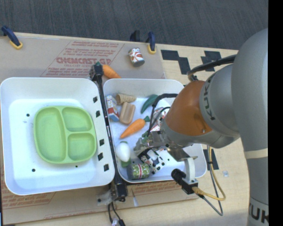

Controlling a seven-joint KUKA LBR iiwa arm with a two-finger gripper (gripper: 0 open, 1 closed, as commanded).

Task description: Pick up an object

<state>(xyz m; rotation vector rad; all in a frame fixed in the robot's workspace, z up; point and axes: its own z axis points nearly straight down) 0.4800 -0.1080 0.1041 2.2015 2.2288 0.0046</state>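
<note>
The likeliest target is the green printed can [140, 170], lying on its side at the near edge of the right bin [132, 84], just beside a white egg [123, 151]. The gripper [148, 158] sits low over the can, but its mechanism and cables hide the fingers, so I cannot tell how it is set or whether anything is between them.

To do the pick well, I judge the claw should straddle the can across its narrow width rather than along its length, and stay off the egg, which could roll away if nudged.

Farther up the bin lie an orange carrot [133, 128], a tan block [127, 112] and a dark green vegetable [149, 102], all apart from the can. The left bin [9, 140] holds a green divided plate [65, 134].
</note>
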